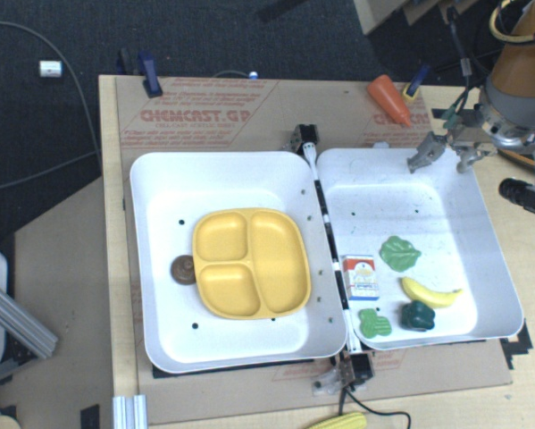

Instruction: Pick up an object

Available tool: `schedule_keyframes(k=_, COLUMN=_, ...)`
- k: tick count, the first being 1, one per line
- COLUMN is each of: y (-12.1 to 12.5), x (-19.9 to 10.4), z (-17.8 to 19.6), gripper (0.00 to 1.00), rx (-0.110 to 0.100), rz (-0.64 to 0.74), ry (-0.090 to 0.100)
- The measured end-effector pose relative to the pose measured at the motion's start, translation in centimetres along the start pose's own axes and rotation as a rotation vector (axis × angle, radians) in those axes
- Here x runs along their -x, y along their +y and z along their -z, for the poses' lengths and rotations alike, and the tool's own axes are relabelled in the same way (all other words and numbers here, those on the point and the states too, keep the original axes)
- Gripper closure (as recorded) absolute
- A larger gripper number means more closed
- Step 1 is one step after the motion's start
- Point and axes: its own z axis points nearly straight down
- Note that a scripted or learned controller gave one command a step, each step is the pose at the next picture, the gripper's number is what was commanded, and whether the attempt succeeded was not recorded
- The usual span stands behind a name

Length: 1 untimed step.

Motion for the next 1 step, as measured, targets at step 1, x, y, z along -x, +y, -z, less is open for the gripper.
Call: schedule_keyframes(k=1, y=-7.39, x=-1.27, z=-7.23, gripper=0.0, rx=-0.003, rz=-0.001, ry=0.001)
